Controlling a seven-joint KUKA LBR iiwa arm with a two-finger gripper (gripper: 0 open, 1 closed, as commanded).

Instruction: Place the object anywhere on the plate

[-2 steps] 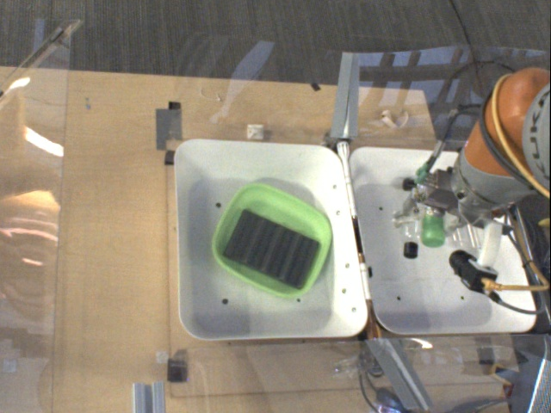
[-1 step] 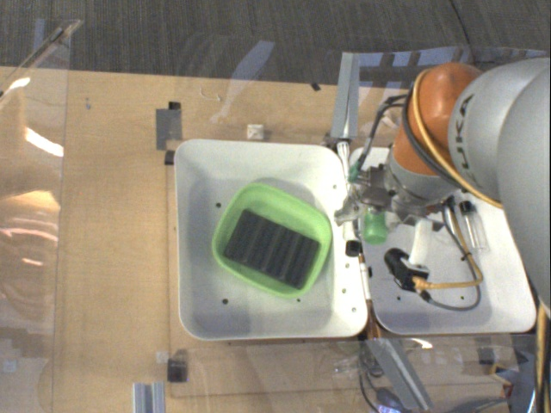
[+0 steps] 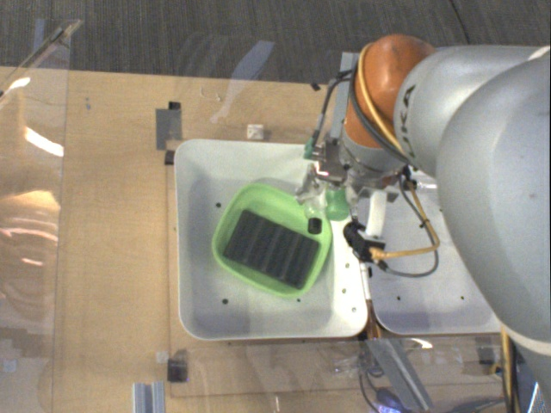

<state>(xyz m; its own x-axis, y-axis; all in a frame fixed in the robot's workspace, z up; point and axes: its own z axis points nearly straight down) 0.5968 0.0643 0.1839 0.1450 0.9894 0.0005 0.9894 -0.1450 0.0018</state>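
In the left of the two shallow white bins (image 3: 198,308), a lime-green plate (image 3: 225,231) of glossy plastic lies flat on the smooth floor, its outline a rounded square turned at a slant, with a raised rim all the way round. A dark grey ribbed insert (image 3: 271,248), rectangular with parallel ridges running across it, fills the middle of the plate. Over the plate's far right corner the end effector (image 3: 320,198) hangs at the tip of the arm (image 3: 482,144), a cluster of pale metal and black parts; whether it is released or clenched cannot be told, because the bulky wrist hides most of it. A small translucent green object (image 3: 337,205), rounded in shape, shows just beneath the end effector, beside the plate's far right rim and close to the wall between the bins; it cannot be made out whether it is gripped or resting on the bin floor. A small black knob (image 3: 315,226) sits at the plate's rim right there. The arm is a broad smooth grey casing with a shiny orange band (image 3: 387,67) curving above the wrist, and a thin yellowish cable (image 3: 422,243) loops over the right bin (image 3: 430,308). The worktop (image 3: 95,256) is pale wood with a matte grain, and a small white cube (image 3: 255,132) sits on it just beyond the left bin
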